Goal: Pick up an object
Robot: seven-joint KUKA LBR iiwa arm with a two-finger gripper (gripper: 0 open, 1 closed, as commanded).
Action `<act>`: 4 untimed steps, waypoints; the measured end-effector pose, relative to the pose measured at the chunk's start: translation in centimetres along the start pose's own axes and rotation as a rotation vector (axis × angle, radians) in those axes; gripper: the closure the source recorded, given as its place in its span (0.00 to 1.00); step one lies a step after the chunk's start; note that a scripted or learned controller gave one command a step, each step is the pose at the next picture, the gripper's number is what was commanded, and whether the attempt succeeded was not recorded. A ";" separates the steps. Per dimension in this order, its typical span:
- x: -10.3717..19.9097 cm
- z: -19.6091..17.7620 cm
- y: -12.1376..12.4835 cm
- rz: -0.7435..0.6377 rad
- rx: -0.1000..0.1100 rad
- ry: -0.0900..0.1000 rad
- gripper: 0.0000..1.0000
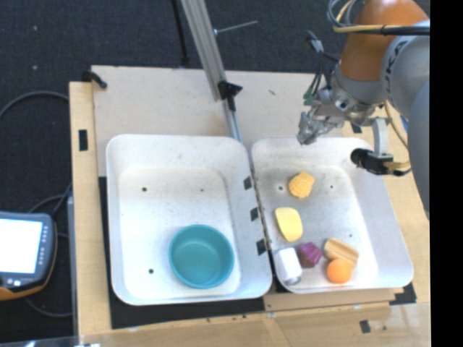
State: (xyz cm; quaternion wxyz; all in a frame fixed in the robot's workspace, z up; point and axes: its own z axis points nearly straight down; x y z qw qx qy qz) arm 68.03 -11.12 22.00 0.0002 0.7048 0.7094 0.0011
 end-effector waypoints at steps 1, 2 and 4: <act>5.1 0.6 -0.7 0.000 0.002 0.000 1.00; 9.7 0.4 -2.5 0.000 0.002 0.000 1.00; 19.4 -0.2 -3.1 -0.001 0.001 0.001 1.00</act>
